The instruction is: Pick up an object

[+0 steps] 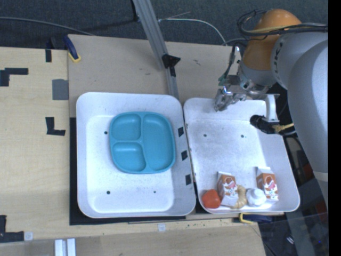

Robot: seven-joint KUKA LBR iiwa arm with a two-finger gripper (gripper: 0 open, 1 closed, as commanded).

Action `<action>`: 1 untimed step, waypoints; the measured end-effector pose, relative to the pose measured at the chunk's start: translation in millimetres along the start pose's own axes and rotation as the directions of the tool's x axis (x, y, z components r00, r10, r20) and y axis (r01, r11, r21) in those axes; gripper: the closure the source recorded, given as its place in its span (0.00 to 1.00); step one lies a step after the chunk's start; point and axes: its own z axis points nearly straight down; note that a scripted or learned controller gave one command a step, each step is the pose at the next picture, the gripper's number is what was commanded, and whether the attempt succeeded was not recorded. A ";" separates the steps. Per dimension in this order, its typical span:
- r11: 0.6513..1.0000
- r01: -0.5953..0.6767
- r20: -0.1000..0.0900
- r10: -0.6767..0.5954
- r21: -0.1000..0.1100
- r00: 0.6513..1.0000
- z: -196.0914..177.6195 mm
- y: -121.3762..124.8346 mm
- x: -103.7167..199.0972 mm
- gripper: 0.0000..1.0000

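My gripper [222,101] hangs over the far rim of the right bin [229,143], with nothing visible between its fingers. Along that bin's near edge lie a red ball-like thing [211,198], a small carton [228,188] with a red and white print, a tan piece [242,197], a white bottle-like thing [257,197] and a second carton [267,183]. All of them sit well away from the gripper, toward the front of the bin.
A blue divided plate [143,142] lies in the left bin [93,159]. A grey metal pole [154,33] slants up from between the bins at the back. The arm's bulk fills the right side above the right bin.
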 end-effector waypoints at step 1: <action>1.000 -0.001 0.001 0.001 -0.002 1.000 -58.4 -7.6 -1.5 1.00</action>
